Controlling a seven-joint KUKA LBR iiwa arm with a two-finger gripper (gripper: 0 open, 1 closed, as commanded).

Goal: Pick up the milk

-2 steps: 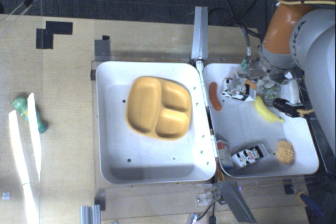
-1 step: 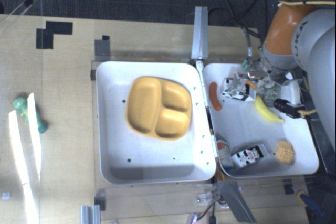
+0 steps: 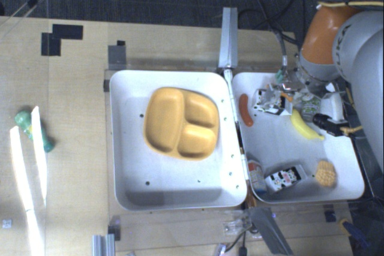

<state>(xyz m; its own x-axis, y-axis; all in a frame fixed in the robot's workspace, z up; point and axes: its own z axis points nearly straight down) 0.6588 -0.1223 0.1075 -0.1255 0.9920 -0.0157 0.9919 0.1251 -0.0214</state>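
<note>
1. Near edge of the right bin (image 3: 354, 189): we list a small milk carton (image 3: 282, 178) lying on its side, white with dark print, close to the bin's near-left corner. A round waffle-patterned cookie (image 3: 326, 173) sits just right of it, apart from it.
2. Left bin (image 3: 120, 147): we record one yellow divided tray (image 3: 182, 123), set near the middle, with nothing on it that we can see.
3. Middle of the right bin: we note a red sausage (image 3: 245, 111) along the left wall and a yellow banana (image 3: 305, 126) further right.
4. Far part of the right bin: we enter a second white printed carton (image 3: 269, 102) under the arm's wrist, and the gripper (image 3: 292, 88) low among these items. The clutter hides its tip, so we cannot tell how it is set, nor whether it touches anything.
5. Status, as we judge it: the near carton rests untouched, well apart from the gripper. Nothing is visibly lifted. The reach, the grasp and the lift all remain to be done.
</note>
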